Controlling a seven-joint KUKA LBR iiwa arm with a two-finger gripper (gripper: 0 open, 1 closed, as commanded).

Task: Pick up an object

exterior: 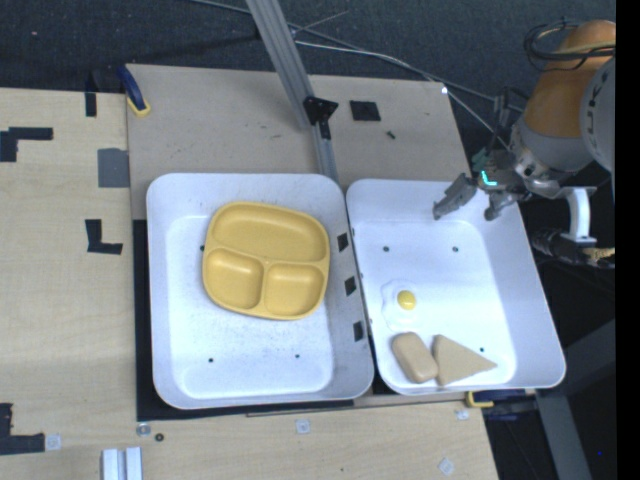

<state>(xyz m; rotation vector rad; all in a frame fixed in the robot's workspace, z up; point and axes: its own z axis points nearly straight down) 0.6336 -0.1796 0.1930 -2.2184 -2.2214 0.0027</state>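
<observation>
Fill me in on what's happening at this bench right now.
A grey and orange robot arm reaches in from the right, its hand open and holding nothing above the far edge of the right bin. That bin holds a fried egg toy, a bread roll and a tan wedge. The left bin holds a yellow divided plate. Nothing is picked up yet.

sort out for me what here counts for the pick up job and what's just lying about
For the job:
- the tool, open over the right bin's far edge
- small round yellow-and-white piece
- tan rounded bread-like piece
- tan wedge-shaped piece
- yellow plastic divided plate in the left white bin
- right white bin

Just lying about:
- blue-and-yellow clamp
- grey metal pole
</observation>
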